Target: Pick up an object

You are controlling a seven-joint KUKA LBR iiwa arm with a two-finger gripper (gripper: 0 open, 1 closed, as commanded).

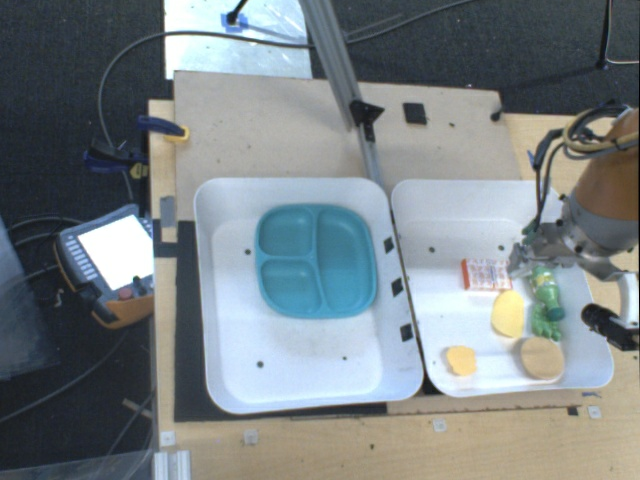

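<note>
Right now I have the arm [605, 193] reaching in over the right bin [440, 218], and its claw [532, 258] sits low at the bin's right side, just above the green object [546, 303]. From this slanted view I cannot tell whether the claw is released or clenched, and I see nothing held in it.

The likely targets are bunched together in the bin's near-right corner: the green object, a yellow lemon-like piece [509, 314] touching or just beside it, a round tan piece [541, 358] nearer to me, and a small yellow-orange piece [461, 360] to the left. A red-and-white packet [485, 274] lies flat just left of the claw.

My worry is the crowding. If I descend here, I judge the claw could nudge the packet or lemon piece aside, or close on two things at once. The green object also lies close to the bin's right wall, which could block the claw. The left bin [230, 368] holds a teal divided plate [316, 260], well apart.
</note>
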